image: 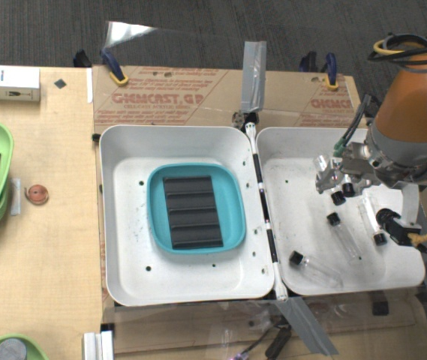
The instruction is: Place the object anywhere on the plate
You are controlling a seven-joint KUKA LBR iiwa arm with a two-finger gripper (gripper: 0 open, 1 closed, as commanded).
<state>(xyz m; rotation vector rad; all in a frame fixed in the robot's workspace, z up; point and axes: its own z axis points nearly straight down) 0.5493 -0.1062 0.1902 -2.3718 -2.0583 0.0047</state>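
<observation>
A ridged black block (193, 211) fills the glossy teal plate (232, 201) (rounded square); the gripper's (336, 188) grasp cannot be told.

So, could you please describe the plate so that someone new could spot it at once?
Find the two white bins side by side and take the left bin. In its middle sits the plate, a teal, rounded-square dish holding a dark ribbed block. It is the sole coloured dish inside either bin.

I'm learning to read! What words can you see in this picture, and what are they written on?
"GIGMCAST, G.P" is roughly how the red print reads on the cardboard sheet behind the bins; the letters are blurred.
More red print at the cardboard's right end: too blurred to read.
The white box has marks too small to read.
</observation>
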